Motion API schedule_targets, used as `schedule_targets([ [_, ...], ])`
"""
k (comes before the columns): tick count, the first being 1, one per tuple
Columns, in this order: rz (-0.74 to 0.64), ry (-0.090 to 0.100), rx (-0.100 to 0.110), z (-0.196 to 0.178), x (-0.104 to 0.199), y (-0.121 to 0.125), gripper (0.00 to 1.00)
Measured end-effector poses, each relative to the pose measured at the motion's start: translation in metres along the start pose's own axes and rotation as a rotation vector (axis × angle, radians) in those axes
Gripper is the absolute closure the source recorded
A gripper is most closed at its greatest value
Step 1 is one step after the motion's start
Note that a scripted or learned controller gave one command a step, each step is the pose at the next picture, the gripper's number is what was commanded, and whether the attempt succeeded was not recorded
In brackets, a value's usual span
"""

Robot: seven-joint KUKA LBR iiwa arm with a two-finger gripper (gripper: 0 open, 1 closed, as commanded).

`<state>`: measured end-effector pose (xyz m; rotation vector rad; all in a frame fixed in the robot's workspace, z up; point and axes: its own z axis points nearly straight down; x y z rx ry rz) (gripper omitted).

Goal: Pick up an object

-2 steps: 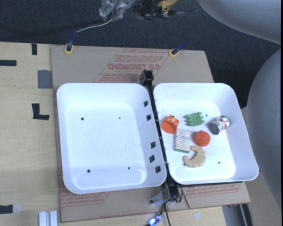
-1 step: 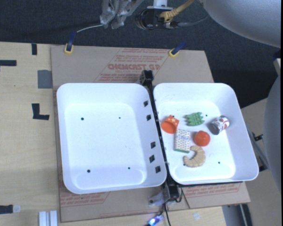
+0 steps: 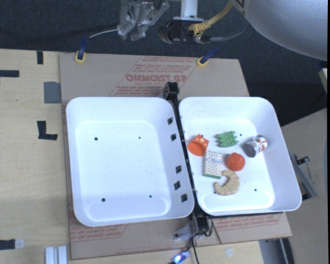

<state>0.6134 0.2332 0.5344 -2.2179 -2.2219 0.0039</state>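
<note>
Croissant (image 3: pixel 227 183) touches cracker packet (image 3: pixel 212 164), tomato (image 3: pixel 235 161) just beside.

You've got two bins side by side on the table (image 3: pixel 22 164). All items sit in the right bin (image 3: pixel 275 197): cup (image 3: pixel 198 146) leftmost, leafy piece (image 3: pixel 226 139) behind centre, can (image 3: pixel 255 146) far right, packet (image 3: pixel 212 164) with ball (image 3: pixel 235 161) just right, croissant (image 3: pixel 227 183) in front. Gripper (image 3: pixel 136 22) sits behind the left bin (image 3: pixel 77 202).

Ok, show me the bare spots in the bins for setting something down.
The left bin has a bare floor, wall to wall. In the right bin, free strips lie along the far wall and the near right corner. The middle is crowded: orange piece, green piece, can, tomato, card, croissant.
</note>
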Motion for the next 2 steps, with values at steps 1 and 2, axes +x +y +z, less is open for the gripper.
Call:
schedule_targets([
  [1, -0.001, 0.0, 0.0, -0.0004, 0.0005, -0.0287, 1.0],
  [2, 0.0, -0.001, -0.002, 0.0004, 0.0005, -0.0219, 1.0],
])
